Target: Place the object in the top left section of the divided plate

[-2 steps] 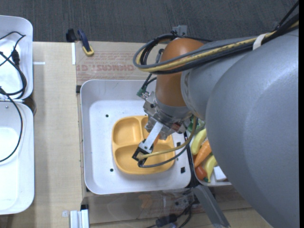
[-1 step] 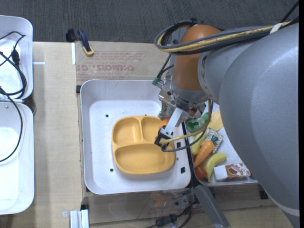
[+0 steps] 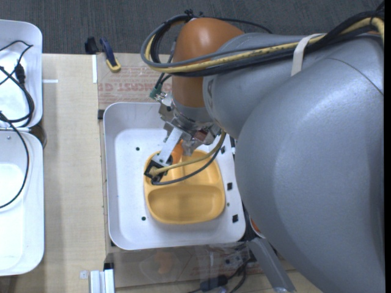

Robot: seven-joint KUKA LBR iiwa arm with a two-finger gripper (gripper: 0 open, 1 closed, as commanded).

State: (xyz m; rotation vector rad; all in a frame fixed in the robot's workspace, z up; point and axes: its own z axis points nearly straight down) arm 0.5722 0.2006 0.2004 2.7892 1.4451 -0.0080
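Hanging over the right bin (image 3: 122, 182), the tool (image 3: 186, 136) sits low above the upper edge of a yellow plate (image 3: 183, 207); the wrist hides its tips, so I cannot tell whether it is spread, pressed together or pinching anything. The plate lies inside the bin, toward its right wall, with its wide lower section bare and its upper sections mostly covered by the tool. A small orange bit (image 3: 176, 155) shows just beside the tool, over the plate's upper left part; it is too hidden to tell what it is or whether it rests on the plate. The grey arm (image 3: 305, 139) comes in from the right, its orange band (image 3: 198, 47) above the bin's top edge. On the left, a second bin (image 3: 33, 60) holds a black cable (image 3: 24, 99). A small blue and yellow item (image 3: 110, 54) lies on the worktop (image 3: 67, 163) above the right bin.
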